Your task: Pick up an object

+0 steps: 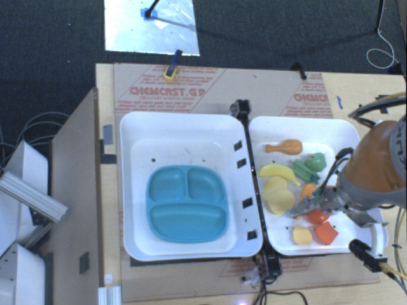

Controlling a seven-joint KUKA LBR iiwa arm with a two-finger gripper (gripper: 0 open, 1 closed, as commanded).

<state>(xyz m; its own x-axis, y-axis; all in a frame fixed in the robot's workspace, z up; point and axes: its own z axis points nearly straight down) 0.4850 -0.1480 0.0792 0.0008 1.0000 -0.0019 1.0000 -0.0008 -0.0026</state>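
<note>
Where the bench carries its two shallow white bins side by side, the left bin (130,164) holds a single item: a blue divided tray (187,203) with three compartments, lying flat near the bin's centre. The right bin (346,132) holds the toy food. Listed from the far wall toward the near one: an orange-brown drumstick (285,147); a green leafy vegetable piece (310,165) to its right and nearer; a yellow banana (278,171) just left of the green piece; a pale yellow rounded piece (278,194) touching the banana's near side; a small orange piece (308,190), partly hidden by the arm; a red piece (317,216); a red-orange block (326,233); a small yellow lump (301,236) just left of that block. The arm (380,167), grey with an orange band, enters from the right and covers that bin's right side. The gripper (304,206) is low among the items, between the pale yellow piece and the red piece; whether it is spread or pressed together cannot be told from here.
</note>
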